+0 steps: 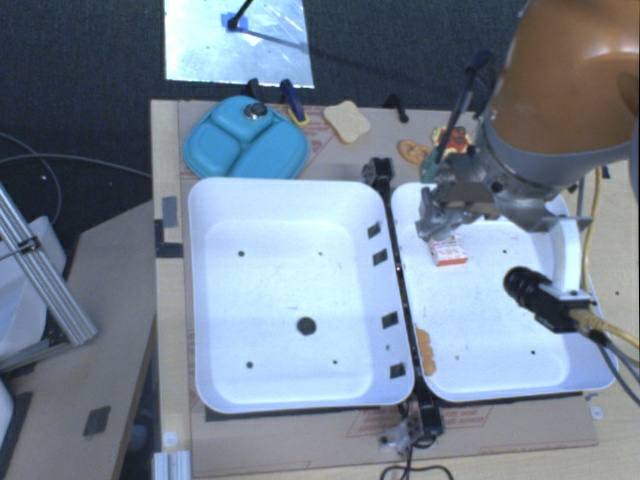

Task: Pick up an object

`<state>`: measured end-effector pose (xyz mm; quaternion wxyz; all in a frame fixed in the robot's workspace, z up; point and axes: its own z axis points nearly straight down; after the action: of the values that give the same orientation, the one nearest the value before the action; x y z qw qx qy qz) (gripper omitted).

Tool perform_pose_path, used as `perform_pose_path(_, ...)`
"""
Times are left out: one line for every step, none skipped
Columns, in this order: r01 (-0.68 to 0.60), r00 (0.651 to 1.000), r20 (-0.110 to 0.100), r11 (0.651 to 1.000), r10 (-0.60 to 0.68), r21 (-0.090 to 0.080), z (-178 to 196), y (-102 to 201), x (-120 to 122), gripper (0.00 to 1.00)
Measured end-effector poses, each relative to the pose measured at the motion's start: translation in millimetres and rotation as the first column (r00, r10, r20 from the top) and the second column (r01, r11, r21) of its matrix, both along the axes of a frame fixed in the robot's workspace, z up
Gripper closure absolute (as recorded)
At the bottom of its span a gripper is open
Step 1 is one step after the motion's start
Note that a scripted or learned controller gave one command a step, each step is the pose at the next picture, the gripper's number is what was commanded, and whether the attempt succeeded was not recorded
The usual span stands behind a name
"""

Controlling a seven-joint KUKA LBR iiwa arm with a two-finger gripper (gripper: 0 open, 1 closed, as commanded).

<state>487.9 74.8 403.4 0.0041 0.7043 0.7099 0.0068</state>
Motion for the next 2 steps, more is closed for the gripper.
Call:
perform_pose_path(0.003, 1.000, 0.002, 1.000, -0.003, 0.000, 115.5, -0.3, -0.7, 1.00)
perform_pose_path(0.006, 1.000, -0.024, 1.000, -0.006, -0.006, -11.3, 19.2, 48.5, 1.00)
